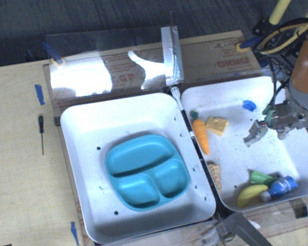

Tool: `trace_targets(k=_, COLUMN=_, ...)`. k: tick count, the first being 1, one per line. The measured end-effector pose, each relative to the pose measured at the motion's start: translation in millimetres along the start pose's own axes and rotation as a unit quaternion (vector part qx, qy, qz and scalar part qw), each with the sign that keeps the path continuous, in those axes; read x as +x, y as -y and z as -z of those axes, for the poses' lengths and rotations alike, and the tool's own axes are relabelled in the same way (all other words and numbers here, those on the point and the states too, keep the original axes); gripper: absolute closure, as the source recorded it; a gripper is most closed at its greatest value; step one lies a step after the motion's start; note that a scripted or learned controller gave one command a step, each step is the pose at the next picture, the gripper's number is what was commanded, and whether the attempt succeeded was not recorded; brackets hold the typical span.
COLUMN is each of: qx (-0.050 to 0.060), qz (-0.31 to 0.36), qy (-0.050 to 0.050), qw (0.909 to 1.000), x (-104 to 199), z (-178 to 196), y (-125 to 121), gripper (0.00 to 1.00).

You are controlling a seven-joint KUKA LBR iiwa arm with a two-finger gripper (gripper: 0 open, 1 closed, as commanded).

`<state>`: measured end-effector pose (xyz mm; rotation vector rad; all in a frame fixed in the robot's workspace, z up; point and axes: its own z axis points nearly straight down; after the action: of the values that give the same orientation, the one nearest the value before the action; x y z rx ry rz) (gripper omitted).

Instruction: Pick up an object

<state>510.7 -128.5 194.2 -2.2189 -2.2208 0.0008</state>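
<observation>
Right bin (305,178), free room: bare white floor at centre, where the gripper (254,133) hangs, and toward 3 o'clock.
Obstacles, right bin:
- 9 o'clock, along the dividing wall: carrot (201,135), upright.
- 10 o'clock: yellow cheese wedge (217,125), just beside the carrot.
- 12 o'clock: small blue piece (249,105), apart from the rest.
- 6 o'clock: banana (252,193), green item (260,177) and blue bottle (282,186), bunched against the near wall.
Left bin (87,178): teal divided tray (146,171) takes the middle; a bare strip runs round its edges.
</observation>
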Motion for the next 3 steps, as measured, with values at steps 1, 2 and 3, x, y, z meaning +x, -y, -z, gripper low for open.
trace_targets(k=1, qx=0.000, qz=-0.061, qy=0.000, qw=0.9981, x=-20.6, z=0.8, y=28.4, gripper=0.00)
trace_targets(k=2, qx=0.001, qz=0.007, qy=0.000, qw=1.0000, x=7.6, z=-82.3, y=-51.9, gripper=0.00)
trace_targets(k=3, qx=-0.004, qz=0.037, qy=0.001, qw=0.9993, x=47.6, z=-7.1, y=-24.5, gripper=0.00)
